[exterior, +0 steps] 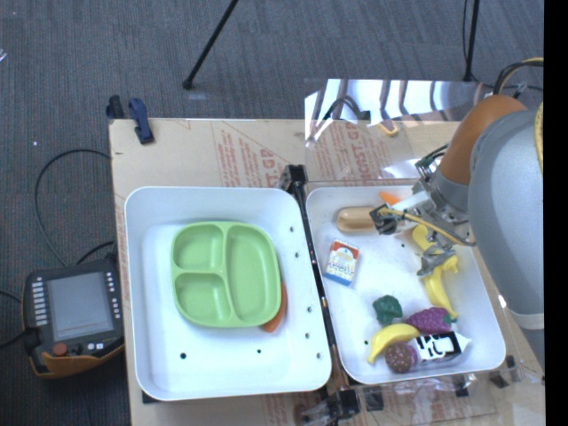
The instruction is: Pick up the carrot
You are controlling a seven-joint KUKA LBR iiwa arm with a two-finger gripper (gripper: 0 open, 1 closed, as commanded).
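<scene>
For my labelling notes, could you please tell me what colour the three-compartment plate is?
The three-compartment plastic plate is light green, clearest in the camera view.

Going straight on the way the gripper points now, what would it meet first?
Probably the yellow banana. The gripper seems to point down into the right bin directly above it. The small orange piece, perhaps the carrot, lies off that line. Depth is unclear from this slanted view.

Green plate (left bin)
</scene>
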